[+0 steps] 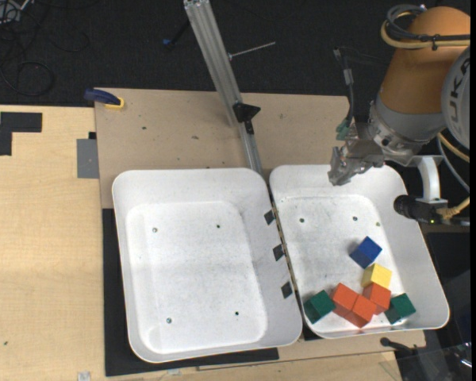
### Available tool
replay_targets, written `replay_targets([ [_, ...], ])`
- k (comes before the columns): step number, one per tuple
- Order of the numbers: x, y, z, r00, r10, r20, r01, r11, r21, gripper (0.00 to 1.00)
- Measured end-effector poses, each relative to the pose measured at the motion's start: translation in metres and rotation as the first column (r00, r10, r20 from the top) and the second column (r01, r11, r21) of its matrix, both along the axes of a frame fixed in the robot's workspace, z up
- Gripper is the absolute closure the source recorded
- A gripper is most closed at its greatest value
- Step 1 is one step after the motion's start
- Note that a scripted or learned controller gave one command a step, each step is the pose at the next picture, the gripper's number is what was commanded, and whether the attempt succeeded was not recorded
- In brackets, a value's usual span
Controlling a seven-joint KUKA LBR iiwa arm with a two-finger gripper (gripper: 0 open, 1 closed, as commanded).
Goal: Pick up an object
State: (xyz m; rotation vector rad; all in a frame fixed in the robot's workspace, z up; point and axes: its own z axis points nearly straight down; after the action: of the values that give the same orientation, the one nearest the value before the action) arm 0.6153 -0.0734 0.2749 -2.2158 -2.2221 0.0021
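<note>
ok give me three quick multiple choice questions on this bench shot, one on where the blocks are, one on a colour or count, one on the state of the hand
1. Which bin holds the blocks?
A. the left bin
B. the right bin
C. both bins

2. What colour is the block nearest the hand?
A. blue
B. yellow
C. green

3. Where is the hand?
A. pressed down among the blocks
B. over the left bin
C. above the right bin's far rim, apart from the blocks

Answers:
1 B: the blocks cluster in the near corner of the right bin.
2 A: the blue block lies closest to the hand.
3 C: it hangs at the far rim, away from the cluster with the yellow block.
</note>
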Motion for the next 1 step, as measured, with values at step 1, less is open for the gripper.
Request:
replay_targets([
  [1,-0.0191,0.0576,-0.0140,1.000,0.002,-0.002,-0.002,1.000,0.001,1.00],
])
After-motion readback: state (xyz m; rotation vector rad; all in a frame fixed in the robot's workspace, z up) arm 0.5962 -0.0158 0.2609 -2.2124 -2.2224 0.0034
